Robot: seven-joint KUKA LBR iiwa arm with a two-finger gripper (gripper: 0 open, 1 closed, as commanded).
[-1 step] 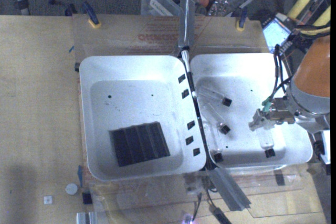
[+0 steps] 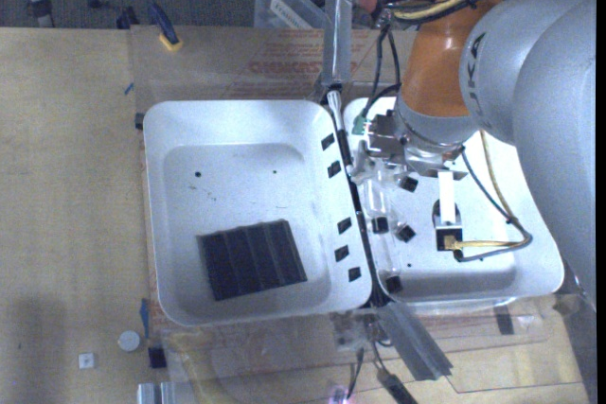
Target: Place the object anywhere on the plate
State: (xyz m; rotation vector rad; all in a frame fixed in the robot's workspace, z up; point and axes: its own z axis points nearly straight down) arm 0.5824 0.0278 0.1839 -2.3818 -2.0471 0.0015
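Left bin (image 2: 161, 203), near its front wall: one plate (image 2: 252, 259), a dark, flat rectangle with ribs running front to back. It lies slightly askew and nothing rests on it.

Bins: two, white and shallow, side by side and touching along the middle wall.

Right bin (image 2: 530, 272): four small black pieces (image 2: 402, 232) on the floor, all near the middle wall. One sits by the wrist, two lie close together mid-floor, and one is at the front corner. Which of them is the object cannot be told; they are too small to make out any shape. None is on the plate.

One arm (image 2: 540, 61), grey with an orange band, hangs over the right bin. Its gripper (image 2: 377, 189) is low beside the middle wall, close to the black pieces. Whether it is released or clenched cannot be told, and no piece is seen held in it.

Left bin's right wall: five small black tabs (image 2: 344, 225) in a row.
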